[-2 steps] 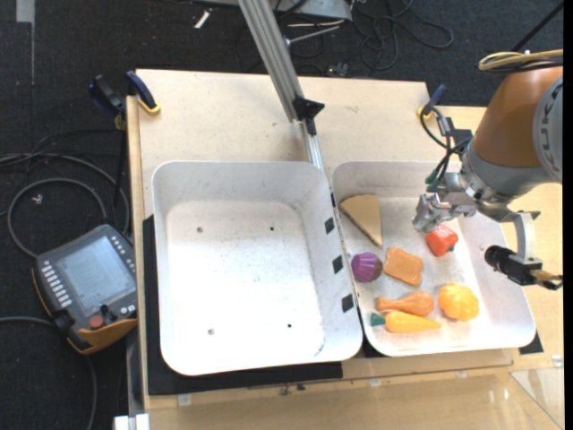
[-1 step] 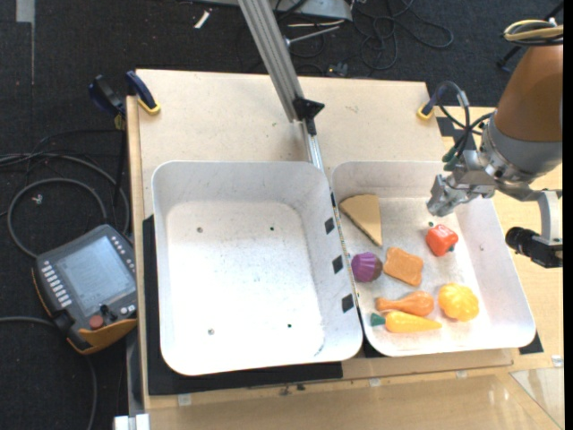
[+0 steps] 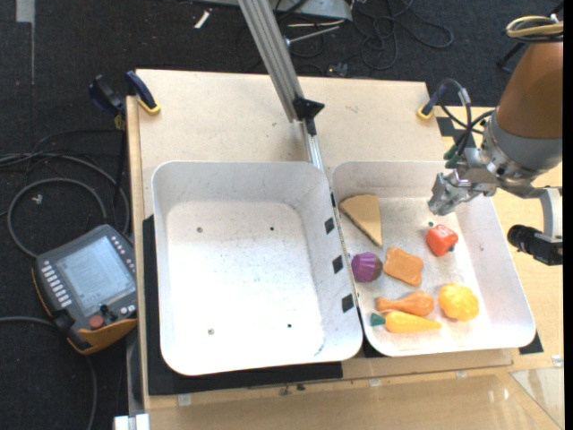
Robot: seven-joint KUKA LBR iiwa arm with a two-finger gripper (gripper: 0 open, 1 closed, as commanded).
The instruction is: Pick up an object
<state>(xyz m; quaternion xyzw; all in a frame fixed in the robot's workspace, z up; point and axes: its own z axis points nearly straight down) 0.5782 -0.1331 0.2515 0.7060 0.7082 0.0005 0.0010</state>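
The right bin (image 3: 501, 249) holds several toy foods: a tan wedge (image 3: 363, 216), a purple piece (image 3: 366, 266), an orange slab (image 3: 403, 266), a red pepper-like piece (image 3: 441, 239), a yellow piece (image 3: 458, 302), an orange drumstick shape (image 3: 407, 305) and a carrot (image 3: 410, 323). My gripper (image 3: 443, 201) hangs over the right bin's upper part, just above and slightly left of the red piece. Nothing shows between its tips.
The left bin (image 3: 179, 186) lies beside the right one. A slanted metal pole (image 3: 273, 47) crosses the bench's back and ends at a clamp near the bins' divide. Yellow clamps sit at the bench's back corners. A teach pendant (image 3: 85, 280) lies on the floor at left.
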